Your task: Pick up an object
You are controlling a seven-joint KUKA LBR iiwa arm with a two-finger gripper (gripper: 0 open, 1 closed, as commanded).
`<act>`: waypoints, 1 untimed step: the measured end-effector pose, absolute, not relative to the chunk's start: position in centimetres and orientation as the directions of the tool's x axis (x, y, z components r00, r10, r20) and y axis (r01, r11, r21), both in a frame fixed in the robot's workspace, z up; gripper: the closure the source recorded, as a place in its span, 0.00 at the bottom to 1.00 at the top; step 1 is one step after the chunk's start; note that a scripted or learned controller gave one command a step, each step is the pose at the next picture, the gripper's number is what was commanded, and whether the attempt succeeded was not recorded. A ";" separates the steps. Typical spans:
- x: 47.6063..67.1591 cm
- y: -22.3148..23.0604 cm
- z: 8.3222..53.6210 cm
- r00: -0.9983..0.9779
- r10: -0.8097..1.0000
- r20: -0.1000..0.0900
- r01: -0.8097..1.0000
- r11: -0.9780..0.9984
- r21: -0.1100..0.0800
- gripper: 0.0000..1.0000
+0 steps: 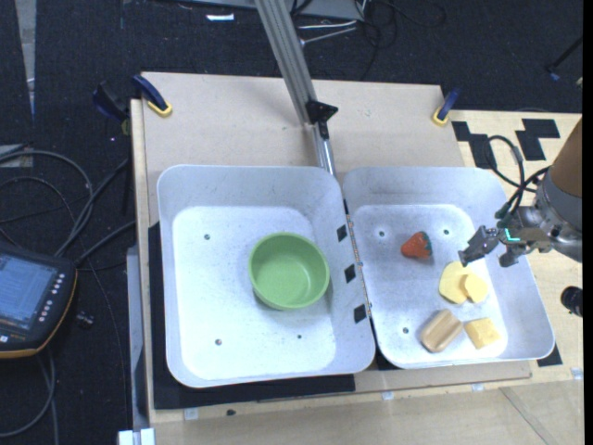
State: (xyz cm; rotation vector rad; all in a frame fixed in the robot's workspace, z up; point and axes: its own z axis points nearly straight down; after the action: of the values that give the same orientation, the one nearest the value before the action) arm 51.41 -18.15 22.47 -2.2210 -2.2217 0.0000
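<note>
Two white bins sat side by side on the table (389, 100). Left bin (185, 239): one green bowl (289, 271), upright, near the middle. Right bin (482, 193): a red strawberry-like piece (417, 246) near the centre; a round yellow piece (462, 285) below and right of it; a tan block (440, 330) and a yellow cube (481, 332) close together near the front edge. The claw (481, 246) hung over the right bin, just above the round yellow piece, nothing seen between its fingers. Could not tell whether the fingers were apart or together.
</note>
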 end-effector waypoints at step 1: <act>51.4 -18.1 22.5 0.000 1.000 0.000 1.000 0.000 0.000 0.00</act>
State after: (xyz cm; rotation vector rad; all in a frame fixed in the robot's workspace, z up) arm 51.41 -18.15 22.47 -2.2210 -2.2217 0.0000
